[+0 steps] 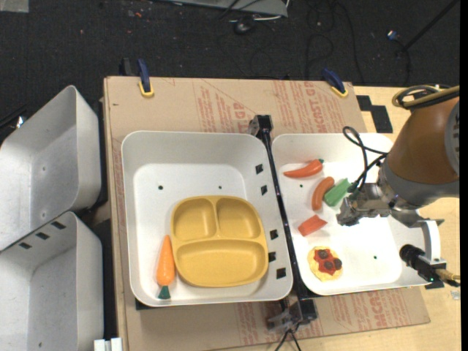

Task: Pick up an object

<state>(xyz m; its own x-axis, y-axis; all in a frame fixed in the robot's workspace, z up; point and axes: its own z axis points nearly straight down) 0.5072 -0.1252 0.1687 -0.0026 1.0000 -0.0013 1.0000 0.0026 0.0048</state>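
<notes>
- Cardboard-covered surface [219, 104] carried your two bins.
- Your gripper [349, 209] hovered in the right bin [380, 269], touching the green piece [336, 192].
- Its grip: cannot tell.

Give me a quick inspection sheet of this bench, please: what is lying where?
Surface: cardboard-covered bench bearing a left bin and a right bin.
Job's things: in the right bin, red pepper, sausage, green piece, red piece, small pizza.
Clutter: in the left bin, yellow divided plate with a carrot beside it.
End effector: over the right bin, next to the green piece; finger state unclear.
Cables: black cable by the arm; more on the floor.
Surroundings: spare white bins at left.
</notes>
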